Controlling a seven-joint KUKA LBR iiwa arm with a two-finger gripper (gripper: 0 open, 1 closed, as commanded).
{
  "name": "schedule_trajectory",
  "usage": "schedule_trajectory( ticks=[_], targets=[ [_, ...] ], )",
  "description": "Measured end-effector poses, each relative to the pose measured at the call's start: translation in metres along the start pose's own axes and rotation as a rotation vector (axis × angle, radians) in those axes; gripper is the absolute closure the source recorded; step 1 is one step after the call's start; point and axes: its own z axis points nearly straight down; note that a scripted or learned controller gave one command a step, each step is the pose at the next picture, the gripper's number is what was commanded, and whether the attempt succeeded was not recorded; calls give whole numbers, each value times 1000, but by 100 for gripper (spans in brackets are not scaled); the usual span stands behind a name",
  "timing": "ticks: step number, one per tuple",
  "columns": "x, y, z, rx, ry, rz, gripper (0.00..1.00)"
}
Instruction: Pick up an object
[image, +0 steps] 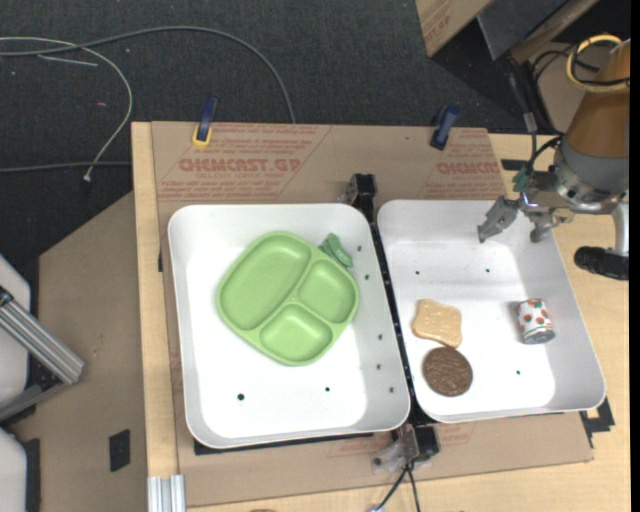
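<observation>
— Where is the gripper (517, 220) at this moment?

— Up at the far right corner of the right bin (560, 400), hanging over the bin's back edge. Its two fingers are spread apart, one pointing down to the left and one to the right, and there is nothing between them.

— And what could it pick up?

— Three small things lie in that same bin, all toward the near side and well apart from the gripper. A small can (536, 321) with a red and white label lies on its side by the right wall, below the gripper and a little to its right. A tan slice of toast (437, 321) sits near the left wall, and a round brown cookie (447, 370) lies just in front of it, touching or almost touching.

— What about the other bin?

— The left bin (200, 400) holds a green divided plate (288, 297) with three compartments, set at a slant. A small dark green object (337, 250) rests at the plate's far right edge; I cannot tell what it is.

— What do the bins rest on?

— They sit side by side on a cardboard sheet (250, 160) on the bench, clipped down at the back by two blue clamps (207, 118).
</observation>
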Motion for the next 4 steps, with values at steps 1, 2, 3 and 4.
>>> schedule_trajectory(
  ticks=[1,2,3,4],
  targets=[
    [8,-2,60,-2,0,-2,0],
    [7,0,45,-10,-2,-2,100],
    [8,-3,-20,-16,-5,-1,100],
    [8,-2,-58,-14,-5,-1,100]
  ],
)
